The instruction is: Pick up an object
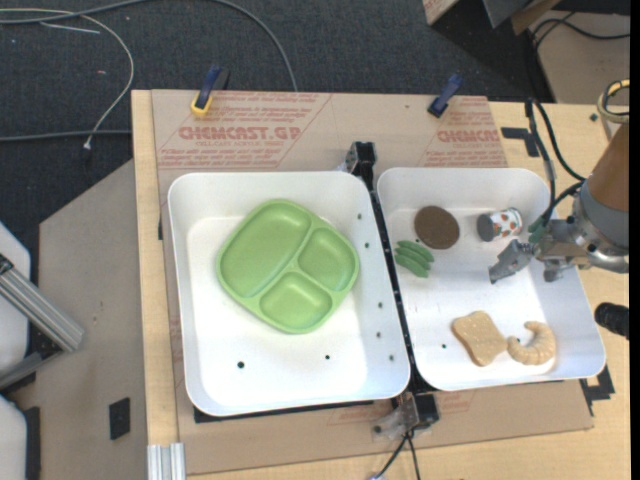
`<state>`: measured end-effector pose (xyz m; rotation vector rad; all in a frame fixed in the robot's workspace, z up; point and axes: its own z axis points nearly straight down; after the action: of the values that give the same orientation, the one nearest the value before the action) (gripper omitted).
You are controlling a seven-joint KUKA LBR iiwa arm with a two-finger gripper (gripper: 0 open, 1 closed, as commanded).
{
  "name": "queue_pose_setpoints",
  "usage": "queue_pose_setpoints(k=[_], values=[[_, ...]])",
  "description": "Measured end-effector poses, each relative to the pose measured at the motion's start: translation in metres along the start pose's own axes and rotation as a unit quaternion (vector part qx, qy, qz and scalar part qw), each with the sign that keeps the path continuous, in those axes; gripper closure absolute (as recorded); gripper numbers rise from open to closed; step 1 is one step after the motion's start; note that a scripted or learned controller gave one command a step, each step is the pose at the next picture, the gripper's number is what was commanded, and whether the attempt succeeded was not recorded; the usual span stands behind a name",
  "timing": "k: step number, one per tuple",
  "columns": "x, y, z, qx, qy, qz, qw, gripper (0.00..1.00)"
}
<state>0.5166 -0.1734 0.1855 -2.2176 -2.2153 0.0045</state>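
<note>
The right bin [470, 193] holds several small things. A round brown disc [437, 227] lies near its back, with a small grey and white can [500, 224] on its side to the right. A green leafy piece [413, 257] lies by the bin's left wall. A tan flat piece [479, 337] and a tan curved piece [533, 346] lie near the front. My gripper [528, 266] hangs over the right side of this bin, just in front of the can. It is open, with nothing between its fingers.
A green divided plate [288, 265] lies in the left bin [200, 308]. The two bins meet at a raised wall along the middle. Clamps [208, 89] hold the cardboard base at the back, and cables run over the bench on the right.
</note>
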Motion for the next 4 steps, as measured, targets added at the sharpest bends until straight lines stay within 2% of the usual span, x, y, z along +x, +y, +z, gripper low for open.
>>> queue_pose_setpoints(k=[1, 3, 4], values=[[0.000, 0.002, -0.002, -0.003, -0.001, -0.001, 1.0000, 0.00], [0.003, -0.007, 0.084, 0.000, 0.000, 0.000, 1.0000, 0.00], [0.004, -0.007, 0.102, -0.001, 0.000, -0.001, 1.0000, 0.00]])
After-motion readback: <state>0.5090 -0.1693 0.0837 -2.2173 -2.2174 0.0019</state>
